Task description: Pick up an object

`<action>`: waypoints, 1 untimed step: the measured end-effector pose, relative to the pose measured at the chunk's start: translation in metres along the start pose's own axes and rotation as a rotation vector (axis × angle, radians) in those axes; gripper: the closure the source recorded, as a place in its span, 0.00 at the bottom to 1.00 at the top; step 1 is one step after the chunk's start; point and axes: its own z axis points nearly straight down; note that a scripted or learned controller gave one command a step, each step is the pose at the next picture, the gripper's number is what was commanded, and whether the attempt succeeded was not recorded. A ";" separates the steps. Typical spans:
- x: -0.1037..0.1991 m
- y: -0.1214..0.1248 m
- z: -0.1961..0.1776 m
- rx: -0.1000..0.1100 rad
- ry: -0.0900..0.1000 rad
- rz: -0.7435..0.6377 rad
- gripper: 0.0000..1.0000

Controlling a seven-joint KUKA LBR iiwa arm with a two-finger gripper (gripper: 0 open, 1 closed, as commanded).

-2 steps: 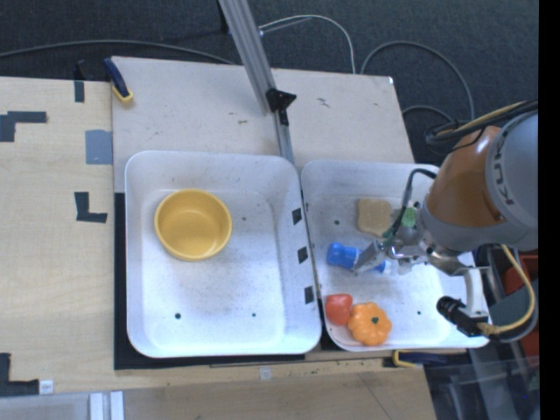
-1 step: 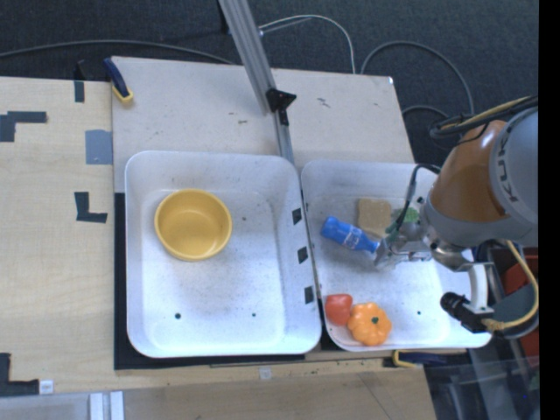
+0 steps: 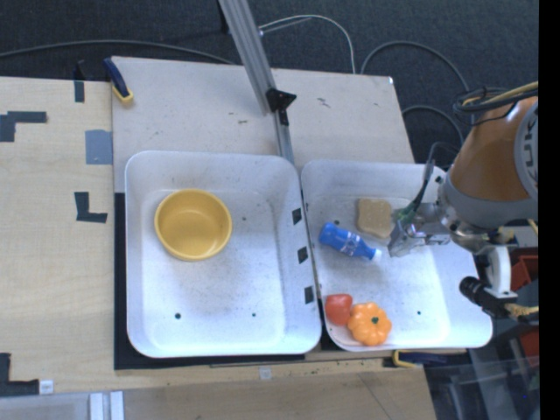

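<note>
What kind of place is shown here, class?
Probably a robotics lab test bench: a grey and orange robot arm reaches over two white bins of toy items like a plastic pumpkin, with loose cables behind.

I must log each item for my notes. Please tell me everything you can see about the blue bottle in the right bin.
The bottle is small, blue, and looks like plastic, with a white cap at its right end. It lies on its side, tilted, cap toward the gripper, on the floor of the right bin. A tan block sits just above and right of it. Whether the gripper touches the cap, I cannot tell.
</note>
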 end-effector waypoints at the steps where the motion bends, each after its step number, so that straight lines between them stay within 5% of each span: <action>1: 0.000 0.000 -0.013 0.004 0.001 0.001 1.00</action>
